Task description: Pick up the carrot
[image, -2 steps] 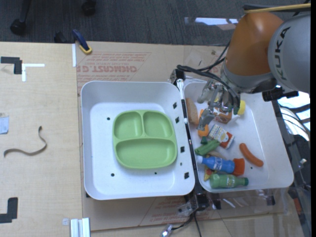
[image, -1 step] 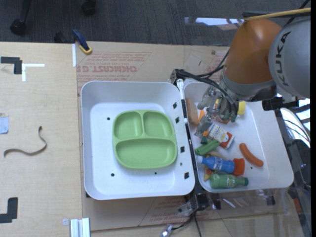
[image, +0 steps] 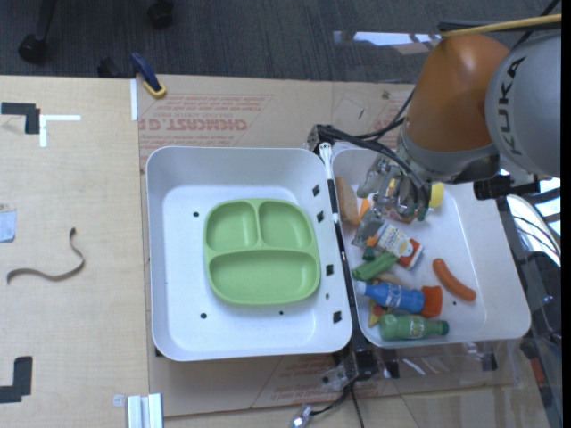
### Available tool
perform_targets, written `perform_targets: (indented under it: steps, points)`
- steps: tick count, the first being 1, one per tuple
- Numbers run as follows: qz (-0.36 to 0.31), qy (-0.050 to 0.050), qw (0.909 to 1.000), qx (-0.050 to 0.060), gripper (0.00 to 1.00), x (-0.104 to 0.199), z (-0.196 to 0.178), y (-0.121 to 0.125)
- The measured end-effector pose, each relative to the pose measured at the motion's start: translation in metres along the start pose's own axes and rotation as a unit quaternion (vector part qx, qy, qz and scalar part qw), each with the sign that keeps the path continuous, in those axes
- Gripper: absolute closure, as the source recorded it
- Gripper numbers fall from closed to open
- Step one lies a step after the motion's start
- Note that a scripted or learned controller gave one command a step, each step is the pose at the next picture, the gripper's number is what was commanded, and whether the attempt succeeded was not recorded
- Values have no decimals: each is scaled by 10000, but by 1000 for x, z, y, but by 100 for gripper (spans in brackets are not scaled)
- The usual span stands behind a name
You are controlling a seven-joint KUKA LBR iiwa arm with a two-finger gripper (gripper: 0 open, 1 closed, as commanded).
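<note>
Green bottle point(image: 412, 328): lies on its side near the front edge of the right bin point(image: 489, 315), closest to the camera among the bin's things.
Blue bottle point(image: 399, 297): lies just behind the green one, on its side, with an orange end toward the right.
Sausage point(image: 453, 279): red-orange, slanted, alone near the right bin's right side, apart from the bottles.
Green pickle-like piece point(image: 375, 267): lies near the right bin's left wall, just behind the blue bottle.
White and red packet point(image: 399, 243): sits beside that green piece, just under the gripper.
Carrot point(image: 364, 210): a small orange piece shows at the right bin's rear left, close to the wall shared with the left bin, partly hidden by the gripper; its full shape cannot be made out.
Yellow object point(image: 435, 195): a small bit shows at the gripper's right, toward the rear of the right bin.
Gripper point(image: 385, 205): hangs low over the rear left part of the right bin, right beside the carrot; whether the claw is wide, narrow or closed on anything cannot be told, since the metal parts blur into the clutter.
Arm point(image: 464, 96): grey with an orange band, comes in from the right rear corner.
Left bin point(image: 169, 266): white, holds a green divided plate point(image: 262, 251) at its middle, with three compartments.
Bench point(image: 71, 328): pale wood to the left of the bins, with a thin brown curled strip point(image: 49, 266) lying near its left edge.
</note>
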State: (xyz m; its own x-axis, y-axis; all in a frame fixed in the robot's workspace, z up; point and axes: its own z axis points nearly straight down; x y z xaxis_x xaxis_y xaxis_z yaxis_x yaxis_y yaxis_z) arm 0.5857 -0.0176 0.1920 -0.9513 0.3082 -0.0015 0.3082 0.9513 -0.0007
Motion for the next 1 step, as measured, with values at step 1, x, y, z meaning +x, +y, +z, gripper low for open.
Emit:
perform_targets:
  steps: [1]
  points:
    - [1218,4,9926,3,0,1,1,-32]
